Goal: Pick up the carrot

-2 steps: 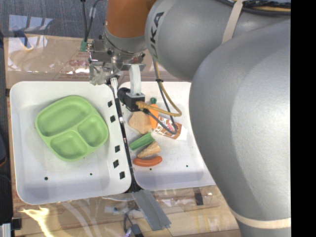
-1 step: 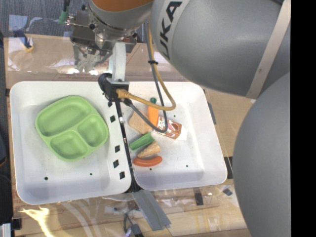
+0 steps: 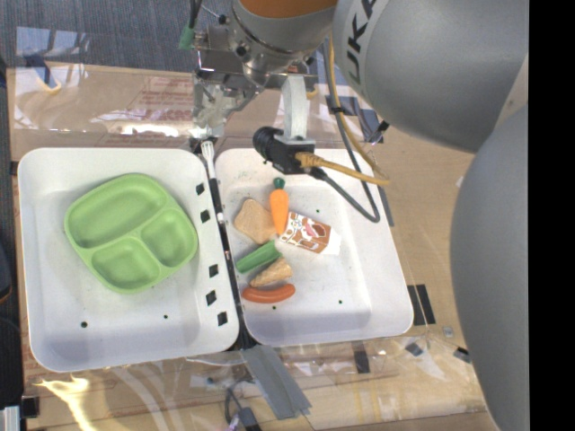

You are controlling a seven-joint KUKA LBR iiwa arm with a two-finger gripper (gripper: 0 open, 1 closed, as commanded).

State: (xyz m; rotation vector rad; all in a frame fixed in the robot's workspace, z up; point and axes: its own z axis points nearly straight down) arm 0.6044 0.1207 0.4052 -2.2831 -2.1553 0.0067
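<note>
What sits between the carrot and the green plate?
In the camera view, a bread slice lies between the carrot and the green plate, then the bins' adjoining rims.

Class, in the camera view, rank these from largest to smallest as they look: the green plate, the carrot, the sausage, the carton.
1. green plate
2. carton
3. carrot and sausage: alike in size, so unranked.

An orange carrot [image 3: 279, 208] with a green top, a pale green plate [image 3: 131, 232], a red sausage [image 3: 269, 294], a green stick [image 3: 258, 258], tan bread [image 3: 254, 221], and a brown-and-white carton [image 3: 305, 234]; both bins [image 3: 54, 330] are white.
</note>
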